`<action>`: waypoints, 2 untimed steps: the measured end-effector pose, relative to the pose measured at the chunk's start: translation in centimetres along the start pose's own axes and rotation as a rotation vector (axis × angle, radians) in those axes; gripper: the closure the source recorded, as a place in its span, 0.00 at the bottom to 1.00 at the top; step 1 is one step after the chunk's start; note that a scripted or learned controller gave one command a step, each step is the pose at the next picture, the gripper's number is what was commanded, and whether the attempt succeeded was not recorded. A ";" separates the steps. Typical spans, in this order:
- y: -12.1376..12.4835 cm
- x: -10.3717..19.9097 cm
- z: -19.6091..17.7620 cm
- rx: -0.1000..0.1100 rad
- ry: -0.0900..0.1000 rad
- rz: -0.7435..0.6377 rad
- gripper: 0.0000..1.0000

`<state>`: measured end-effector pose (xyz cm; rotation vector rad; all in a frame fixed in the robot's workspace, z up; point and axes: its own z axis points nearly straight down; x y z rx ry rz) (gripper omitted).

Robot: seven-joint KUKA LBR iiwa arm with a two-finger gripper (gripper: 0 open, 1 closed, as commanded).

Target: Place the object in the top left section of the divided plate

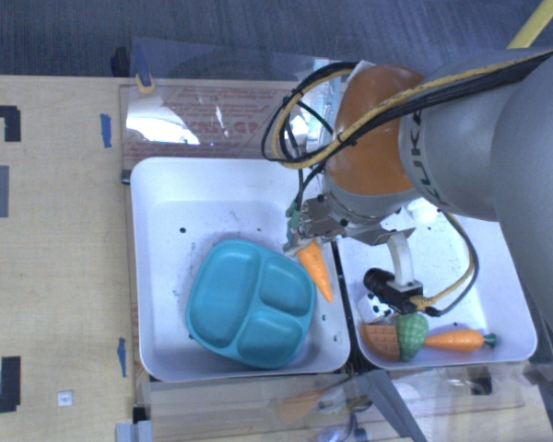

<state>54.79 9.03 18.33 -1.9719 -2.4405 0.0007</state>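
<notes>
A blue divided plate [249, 304] lies in the left bin [166, 210], toward its front. An orange toy carrot [316, 269] hangs tip-down just past the plate's right rim, above the wall between the two bins. My gripper [304, 233] is right above it, at the carrot's top end, and its fingers are shut on that end. The grey arm with its orange band covers the back of the right bin.
The right bin [507, 274] holds a second carrot [453, 341], a green-topped strawberry-like toy [411, 333], a brown waffle-like piece [381, 339] and a black-and-white toy [378, 307] near its front. Cables loop around the wrist.
</notes>
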 end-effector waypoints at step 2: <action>-4.3 2.0 5.6 -0.007 0.004 -0.008 0.00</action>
